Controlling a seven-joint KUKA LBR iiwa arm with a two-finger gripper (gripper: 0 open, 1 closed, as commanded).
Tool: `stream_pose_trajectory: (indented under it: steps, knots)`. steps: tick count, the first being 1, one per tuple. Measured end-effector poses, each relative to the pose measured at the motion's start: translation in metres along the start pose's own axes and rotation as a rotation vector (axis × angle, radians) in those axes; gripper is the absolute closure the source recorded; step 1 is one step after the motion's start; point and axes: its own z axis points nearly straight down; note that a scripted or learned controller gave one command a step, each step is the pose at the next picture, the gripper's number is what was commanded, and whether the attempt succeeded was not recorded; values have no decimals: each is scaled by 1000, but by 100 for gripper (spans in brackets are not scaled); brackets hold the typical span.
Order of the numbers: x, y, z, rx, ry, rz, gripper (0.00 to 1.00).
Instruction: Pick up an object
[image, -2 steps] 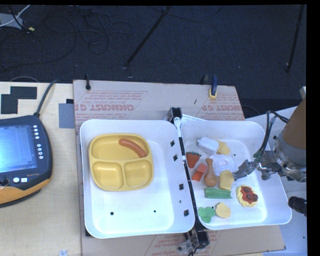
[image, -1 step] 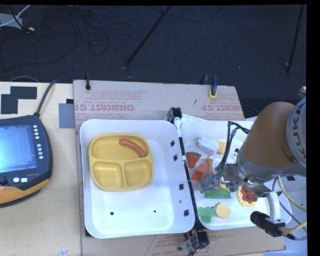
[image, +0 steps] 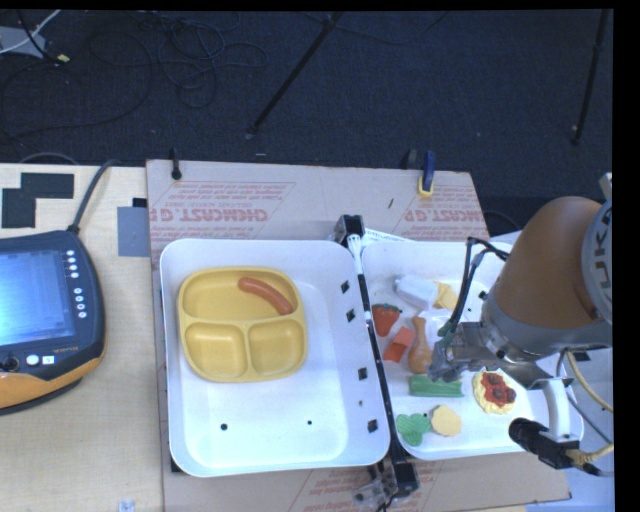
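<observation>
My gripper (image: 447, 366) is low inside the right bin (image: 520, 447), directly over a flat green piece (image: 436, 387) and beside an orange-brown toy (image: 420, 352). Its fingertips are lost in the dark wrist hardware. Around it lie a red and orange carrot-like toy (image: 388, 320), an orange block (image: 398, 346), a white and yellow bottle-like toy (image: 418, 292), a small pizza slice (image: 494, 392), a green leafy toy (image: 412, 427) and a pale yellow round piece (image: 446, 422).
The left bin (image: 200, 440) holds a yellow divided plate (image: 242, 325) with a toy sausage (image: 267, 292) in its top compartment. A teach pendant (image: 40, 315) lies at the far left of the bench. The arm's bulky body (image: 555, 280) overhangs the right bin's far side.
</observation>
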Motion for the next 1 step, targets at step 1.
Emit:
stream_pose_trajectory:
  steps: [1]
  knots:
    - [-68,12,-29,-5,-3,-2,100]
